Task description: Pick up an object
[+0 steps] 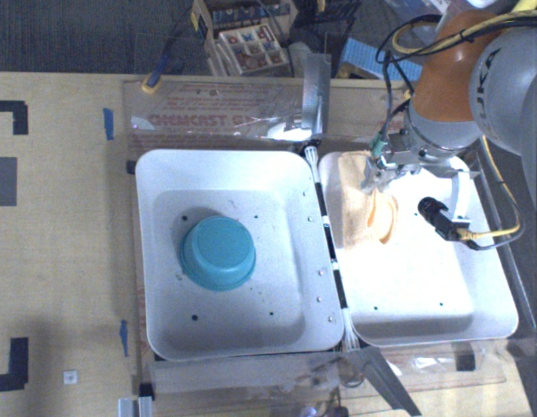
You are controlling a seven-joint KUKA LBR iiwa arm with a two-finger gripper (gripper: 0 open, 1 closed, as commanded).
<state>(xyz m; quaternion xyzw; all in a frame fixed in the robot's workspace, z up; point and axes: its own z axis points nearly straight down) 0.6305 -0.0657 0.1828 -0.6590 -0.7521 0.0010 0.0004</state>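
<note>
Two shallow white bins sit side by side on the tabletop [60, 233]. In the left bin [155, 181] a blue bowl [218, 252] rests upside down near the middle of the floor, alone, with a few dark specks scattered around it. The right bin [425, 311] is washed out by bright light, and the arm [477, 76] reaches over its far right corner, orange band above the wrist. The gripper [375, 174] hangs low over the upper left part of that bin, its tip right at a pale yellowish object [380, 220] lying close to the bin's left wall. Glare blurs that object, so I cannot name it. How far the jaws stand apart I cannot tell, nor whether they have hold of anything.
</note>
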